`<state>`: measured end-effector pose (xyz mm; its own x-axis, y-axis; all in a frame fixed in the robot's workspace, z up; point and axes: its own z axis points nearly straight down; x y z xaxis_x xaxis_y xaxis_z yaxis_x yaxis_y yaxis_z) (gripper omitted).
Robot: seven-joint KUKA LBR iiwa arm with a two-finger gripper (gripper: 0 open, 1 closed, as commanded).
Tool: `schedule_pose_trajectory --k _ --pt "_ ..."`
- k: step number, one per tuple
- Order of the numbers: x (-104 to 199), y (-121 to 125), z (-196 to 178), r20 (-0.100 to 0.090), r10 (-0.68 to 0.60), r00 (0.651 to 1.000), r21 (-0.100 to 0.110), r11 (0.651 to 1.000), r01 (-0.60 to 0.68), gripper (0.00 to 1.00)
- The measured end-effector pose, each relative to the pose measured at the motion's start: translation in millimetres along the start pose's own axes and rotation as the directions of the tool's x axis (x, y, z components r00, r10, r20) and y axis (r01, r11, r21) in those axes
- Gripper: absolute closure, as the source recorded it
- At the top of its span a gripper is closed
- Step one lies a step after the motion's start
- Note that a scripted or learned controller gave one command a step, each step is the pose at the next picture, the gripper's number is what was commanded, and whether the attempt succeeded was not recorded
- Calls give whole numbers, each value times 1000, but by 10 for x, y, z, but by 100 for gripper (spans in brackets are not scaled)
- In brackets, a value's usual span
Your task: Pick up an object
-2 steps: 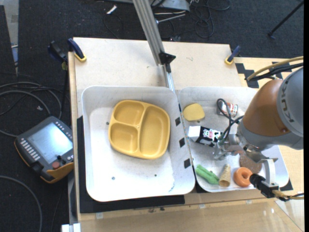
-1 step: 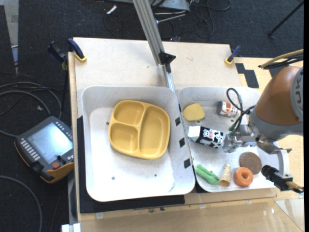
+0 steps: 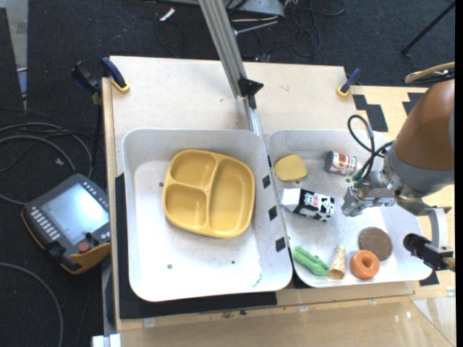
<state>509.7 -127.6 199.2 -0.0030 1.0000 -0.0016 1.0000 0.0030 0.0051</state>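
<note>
The end effector (image 3: pixel 356 204) hovers in the right bin (image 3: pixel 405 142) beside a cow-patterned carton (image 3: pixel 309 203); its finger state cannot be told.

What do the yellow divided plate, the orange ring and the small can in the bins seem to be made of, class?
Yellow divided plate: probably moulded plastic, with a smooth, even colour and a soft sheen on rounded compartment walls.
Orange ring: likely plastic or rubber, a uniform matte orange toy doughnut shape.
Small can: possibly metal or a plastic toy, with a printed label and pale end; too small to settle.
</note>
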Motion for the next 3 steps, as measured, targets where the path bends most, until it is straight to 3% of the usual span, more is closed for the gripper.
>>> schedule_pose_trajectory --k 1,3 --pt "-44 18 -433 0 0 1000 0 1000 0 100" --pt "1068 147 -560 -4 -6 1000 4 1000 6 100"
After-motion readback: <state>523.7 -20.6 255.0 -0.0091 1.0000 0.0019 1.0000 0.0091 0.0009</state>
